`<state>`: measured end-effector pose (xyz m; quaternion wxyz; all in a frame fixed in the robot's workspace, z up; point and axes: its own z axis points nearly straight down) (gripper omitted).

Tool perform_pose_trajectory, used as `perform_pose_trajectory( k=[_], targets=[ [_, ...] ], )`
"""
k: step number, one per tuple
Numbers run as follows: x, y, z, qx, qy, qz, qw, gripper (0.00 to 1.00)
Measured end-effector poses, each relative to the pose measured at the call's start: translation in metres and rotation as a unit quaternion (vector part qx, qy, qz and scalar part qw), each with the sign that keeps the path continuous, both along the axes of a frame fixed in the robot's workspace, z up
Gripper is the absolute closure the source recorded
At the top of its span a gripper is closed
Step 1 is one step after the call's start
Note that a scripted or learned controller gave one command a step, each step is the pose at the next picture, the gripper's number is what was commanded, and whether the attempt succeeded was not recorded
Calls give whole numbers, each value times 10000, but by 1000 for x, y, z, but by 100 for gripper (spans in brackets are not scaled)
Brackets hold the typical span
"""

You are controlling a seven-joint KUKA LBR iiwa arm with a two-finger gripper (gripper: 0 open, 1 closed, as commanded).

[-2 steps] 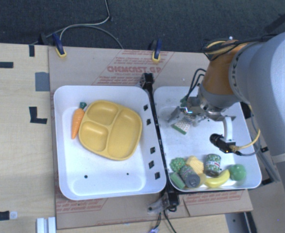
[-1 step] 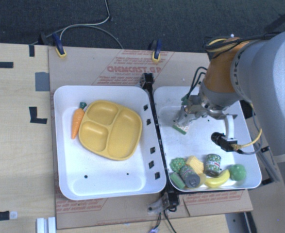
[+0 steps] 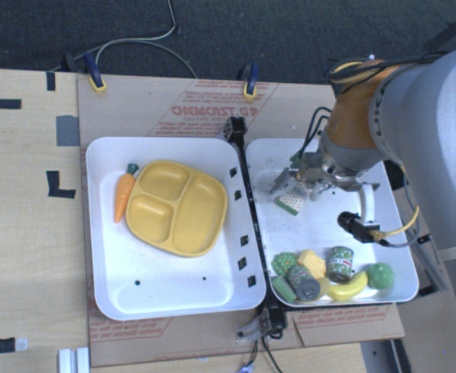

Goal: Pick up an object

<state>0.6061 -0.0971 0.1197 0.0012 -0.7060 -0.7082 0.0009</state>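
My gripper (image 3: 298, 187) hangs over the upper left part of the right bin (image 3: 383, 208), its two fingers spread apart and open. A small flat green-and-white checked piece (image 3: 290, 203) lies on the bin floor just below the fingertips, and I see no grip on it. Along the bin's front edge lies a cluster of toy food: a broccoli (image 3: 284, 263), a yellow corn piece (image 3: 313, 264), a labelled can (image 3: 340, 263), a grey can (image 3: 305, 284), a banana (image 3: 349, 287) and a green round fruit (image 3: 381, 276).
The left bin (image 3: 103, 270) holds a yellow divided plate (image 3: 176, 207) with a carrot (image 3: 123, 196) beside its left edge. A black divider (image 3: 245, 200) runs between the bins. The arm's grey body (image 3: 429, 138) covers the right bin's far right side.
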Motion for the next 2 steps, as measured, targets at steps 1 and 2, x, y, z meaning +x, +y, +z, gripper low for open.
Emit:
perform_pose_trajectory(
  k=[1, 2],
  targets=[
    [0, -13, -34, -3, -18, -9, 10000, 0],
    [0, -14, -24, -16, -26, -5, 10000, 100]
  ],
)
